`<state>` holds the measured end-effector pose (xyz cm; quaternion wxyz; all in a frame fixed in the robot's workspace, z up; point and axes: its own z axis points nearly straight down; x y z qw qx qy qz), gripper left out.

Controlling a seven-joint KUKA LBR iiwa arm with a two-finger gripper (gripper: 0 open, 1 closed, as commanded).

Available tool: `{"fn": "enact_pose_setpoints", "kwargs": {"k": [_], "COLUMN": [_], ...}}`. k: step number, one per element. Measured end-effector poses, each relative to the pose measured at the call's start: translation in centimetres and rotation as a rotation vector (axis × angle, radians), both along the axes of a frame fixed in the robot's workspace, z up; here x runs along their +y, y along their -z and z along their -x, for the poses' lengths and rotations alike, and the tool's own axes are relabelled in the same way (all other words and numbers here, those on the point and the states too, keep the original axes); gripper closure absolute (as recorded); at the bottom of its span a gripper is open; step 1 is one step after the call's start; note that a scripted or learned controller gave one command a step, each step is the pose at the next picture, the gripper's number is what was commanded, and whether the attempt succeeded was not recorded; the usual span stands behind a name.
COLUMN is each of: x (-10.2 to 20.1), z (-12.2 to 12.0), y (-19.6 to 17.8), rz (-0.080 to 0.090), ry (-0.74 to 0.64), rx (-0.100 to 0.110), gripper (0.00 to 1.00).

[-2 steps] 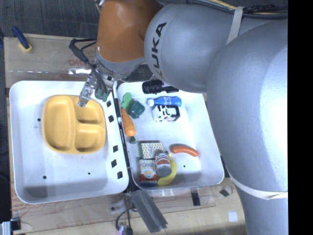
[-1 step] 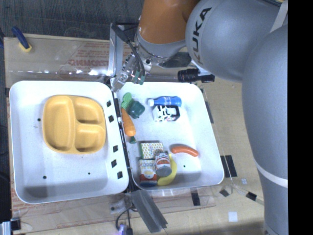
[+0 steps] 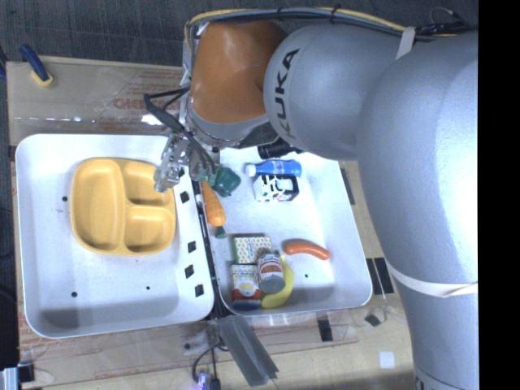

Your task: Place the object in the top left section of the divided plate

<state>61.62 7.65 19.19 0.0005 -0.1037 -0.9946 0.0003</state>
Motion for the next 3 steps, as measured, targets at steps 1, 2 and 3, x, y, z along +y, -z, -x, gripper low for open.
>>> {"fn": "enact_pose_setpoints", "kwargs": {"k": [1,2,3], "x": [0.2,-5.7,-5.6], "z": [-3.5,-3.7,-3.8], "y": [-1.5,-6.1,-7.2], "rz": [0.0,0.0,0.001], "ry": [-0.079,-0.143,-0.146], "rx": [-0.005,-0.004,-0.009], "gripper": [1.0,1.0,1.0]}}
